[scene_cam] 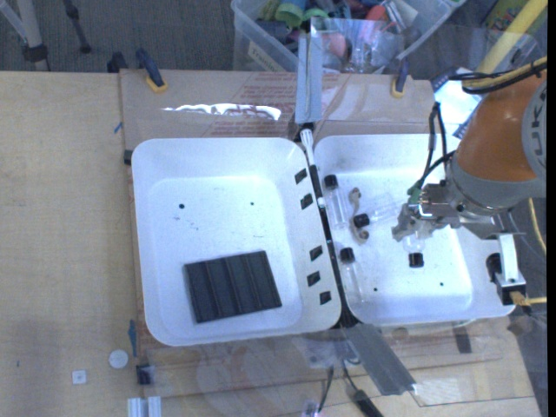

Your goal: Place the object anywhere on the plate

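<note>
Two shallow white bins sit side by side on a pale wooden bench: the left bin [156,189] holds a dark ribbed plate [232,286] lying flat near its front, and the right bin [452,298] holds a small dark object [415,259] on its floor, just below the gripper [407,226]. The grey arm [499,159] with its orange band reaches in from the right above that bin, and whether its pincer is spread or closed cannot be told. Behind the bench stands a clear tub of colourful toys [347,11] on grey carpet.
</note>
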Controlling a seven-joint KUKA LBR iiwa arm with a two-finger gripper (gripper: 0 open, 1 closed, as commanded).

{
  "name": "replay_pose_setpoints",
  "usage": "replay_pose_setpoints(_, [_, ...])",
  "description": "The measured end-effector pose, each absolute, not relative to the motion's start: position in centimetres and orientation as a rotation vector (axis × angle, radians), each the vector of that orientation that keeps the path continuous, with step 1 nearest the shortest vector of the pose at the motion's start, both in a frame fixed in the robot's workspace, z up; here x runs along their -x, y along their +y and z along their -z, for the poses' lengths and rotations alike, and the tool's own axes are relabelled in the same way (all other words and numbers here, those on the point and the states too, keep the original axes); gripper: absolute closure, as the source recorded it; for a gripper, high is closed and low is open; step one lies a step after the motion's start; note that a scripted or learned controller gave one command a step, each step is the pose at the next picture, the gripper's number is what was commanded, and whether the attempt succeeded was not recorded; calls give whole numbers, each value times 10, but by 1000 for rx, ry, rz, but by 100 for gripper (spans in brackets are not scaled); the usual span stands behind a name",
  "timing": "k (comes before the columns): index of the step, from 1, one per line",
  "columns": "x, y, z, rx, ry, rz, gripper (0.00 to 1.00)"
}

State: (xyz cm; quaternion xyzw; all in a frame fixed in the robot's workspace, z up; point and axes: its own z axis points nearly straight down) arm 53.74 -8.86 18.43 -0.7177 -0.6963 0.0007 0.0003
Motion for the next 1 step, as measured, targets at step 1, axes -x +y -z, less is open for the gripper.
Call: replay_pose_setpoints(1, [-575,-11,-277,1921,-2489,1,100])
